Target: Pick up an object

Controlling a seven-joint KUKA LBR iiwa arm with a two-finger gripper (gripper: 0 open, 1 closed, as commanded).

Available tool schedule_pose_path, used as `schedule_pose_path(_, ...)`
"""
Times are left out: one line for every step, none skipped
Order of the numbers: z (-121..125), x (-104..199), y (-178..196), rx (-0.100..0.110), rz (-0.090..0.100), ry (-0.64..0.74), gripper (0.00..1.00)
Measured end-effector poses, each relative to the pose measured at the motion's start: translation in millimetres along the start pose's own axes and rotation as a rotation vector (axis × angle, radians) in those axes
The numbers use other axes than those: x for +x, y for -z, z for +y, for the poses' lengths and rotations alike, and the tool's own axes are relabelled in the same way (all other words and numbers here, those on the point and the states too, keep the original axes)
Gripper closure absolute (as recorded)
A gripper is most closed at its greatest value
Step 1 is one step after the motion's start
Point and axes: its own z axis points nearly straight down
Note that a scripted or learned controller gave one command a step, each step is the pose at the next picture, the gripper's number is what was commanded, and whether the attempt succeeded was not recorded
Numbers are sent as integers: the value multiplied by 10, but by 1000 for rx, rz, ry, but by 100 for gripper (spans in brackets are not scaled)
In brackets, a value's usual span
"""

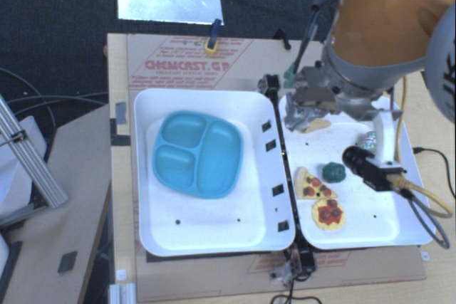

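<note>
Bench, seen from above at a slant: two shallow white plastic bins side by side on a brown printed cardboard sheet (189,60).

Left white bin (164,224): holds one light-blue plastic divided plate (198,153) with three compartments, lying flat near the bin's middle.

Right white bin (370,224): holds several small toy items.
- Toy pizza slice, yellow crust with red spots (312,184), lying flat near the bin's left wall.
- Round toy pizza piece, yellow rim with red top (328,214), just in front of the slice, close beside it.
- Small dark-green rounded lump (333,171), just right of the slice and apart from it.
- Pale tan flat piece (313,126), at the far end of the bin, partly under the gripper.
- A small green-and-white item (368,142) at the right, partly hidden; its kind cannot be told.

Arm: grey with a wide orange band (385,3), reaching in from the right over the far end of the right bin. Black cable fitting (367,167) hangs over the bin's right part.

Gripper (303,117): metal, low over the far left corner of the right bin, just above the tan piece. Whether it is open or closed, and whether it grips anything, cannot be told.
</note>
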Motion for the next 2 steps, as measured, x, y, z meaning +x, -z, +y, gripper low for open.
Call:
schedule_pose_path(399,595,-30,0,0,-1,100)
schedule_pose_path(1165,974,-492,3,-2,-3,100)
